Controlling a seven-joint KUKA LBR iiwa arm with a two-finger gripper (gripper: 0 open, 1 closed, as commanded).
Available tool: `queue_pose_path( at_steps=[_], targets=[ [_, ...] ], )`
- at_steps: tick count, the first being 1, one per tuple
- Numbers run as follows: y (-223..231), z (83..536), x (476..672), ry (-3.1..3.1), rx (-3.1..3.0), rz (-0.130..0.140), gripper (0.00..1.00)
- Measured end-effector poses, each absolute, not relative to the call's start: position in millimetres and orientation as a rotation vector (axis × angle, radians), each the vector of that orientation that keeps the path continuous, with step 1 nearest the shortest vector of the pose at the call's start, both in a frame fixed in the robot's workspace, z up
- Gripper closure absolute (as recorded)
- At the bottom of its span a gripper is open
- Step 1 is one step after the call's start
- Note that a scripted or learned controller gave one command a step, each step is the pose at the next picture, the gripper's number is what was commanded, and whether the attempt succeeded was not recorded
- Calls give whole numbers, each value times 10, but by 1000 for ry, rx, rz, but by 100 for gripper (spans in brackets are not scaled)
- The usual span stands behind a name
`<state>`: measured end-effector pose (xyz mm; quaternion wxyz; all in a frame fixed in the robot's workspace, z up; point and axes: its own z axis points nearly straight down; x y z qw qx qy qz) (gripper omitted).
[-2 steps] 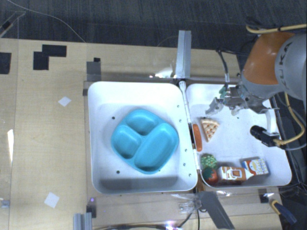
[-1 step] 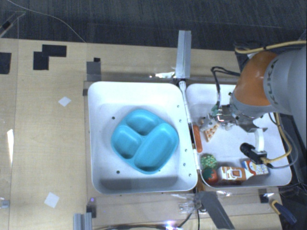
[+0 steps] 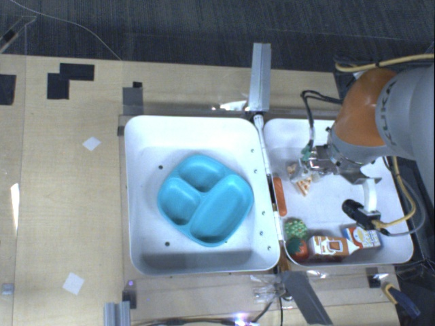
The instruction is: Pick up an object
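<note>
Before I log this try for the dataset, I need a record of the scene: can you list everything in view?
Left bin: one, white, left half of the bench.
Divided plate: one, blue, three compartments, middle of the left bin.
Right bin: one, white, beside the left bin.
Carrot-like stick: one, orange, along the right bin's left wall.
Broccoli piece: one, green, right bin's near-left corner.
Tomato-like ball: one, red, just below the broccoli.
Cartons: two, red-and-white, lying along the near wall.
Small orange-and-white item: one, under the gripper; too small to identify.
Arm: one, grey with orange band, from the right.
Gripper: one, over the right bin.
</note>
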<state>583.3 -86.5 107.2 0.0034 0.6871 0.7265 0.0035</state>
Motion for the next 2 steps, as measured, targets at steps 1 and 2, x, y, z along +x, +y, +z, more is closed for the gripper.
queue_pose_path(
  at_steps=[1, 2],
  targets=[
    [-384, 2479, 5554, 2316, 2117, 6, 100],
    [-544, 2578, 6033, 2311, 2123, 4, 100]
  ],
)
